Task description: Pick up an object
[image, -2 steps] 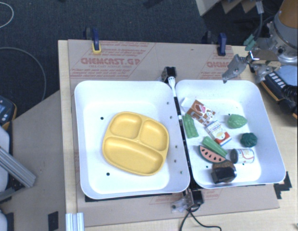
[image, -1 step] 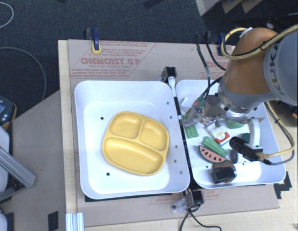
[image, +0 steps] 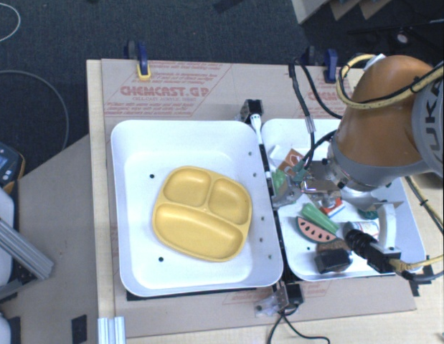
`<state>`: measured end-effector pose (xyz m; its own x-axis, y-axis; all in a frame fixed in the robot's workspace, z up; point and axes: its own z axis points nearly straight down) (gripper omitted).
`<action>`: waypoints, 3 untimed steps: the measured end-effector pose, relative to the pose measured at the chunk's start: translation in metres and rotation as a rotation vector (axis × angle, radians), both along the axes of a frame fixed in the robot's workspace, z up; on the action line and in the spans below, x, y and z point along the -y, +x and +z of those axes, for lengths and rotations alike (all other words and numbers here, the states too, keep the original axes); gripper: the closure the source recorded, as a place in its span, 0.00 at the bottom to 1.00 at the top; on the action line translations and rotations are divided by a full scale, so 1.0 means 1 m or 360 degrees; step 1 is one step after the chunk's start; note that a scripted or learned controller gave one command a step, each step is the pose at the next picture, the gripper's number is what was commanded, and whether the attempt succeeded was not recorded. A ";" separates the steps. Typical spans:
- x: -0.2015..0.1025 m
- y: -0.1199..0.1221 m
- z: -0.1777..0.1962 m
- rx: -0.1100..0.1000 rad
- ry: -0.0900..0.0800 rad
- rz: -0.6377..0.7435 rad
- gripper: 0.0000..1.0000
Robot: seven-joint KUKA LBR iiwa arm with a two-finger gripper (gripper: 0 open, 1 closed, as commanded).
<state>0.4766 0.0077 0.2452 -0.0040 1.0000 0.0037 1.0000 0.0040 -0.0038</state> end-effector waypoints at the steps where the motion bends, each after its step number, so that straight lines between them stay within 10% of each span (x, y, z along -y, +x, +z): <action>1: 0.002 0.003 0.008 0.0005 -0.0004 -0.0007 1.00; 2: -0.029 0.067 -0.018 0.0011 -0.0006 0.0001 1.00; 3: -0.027 0.066 -0.006 0.0014 -0.0007 -0.0005 1.00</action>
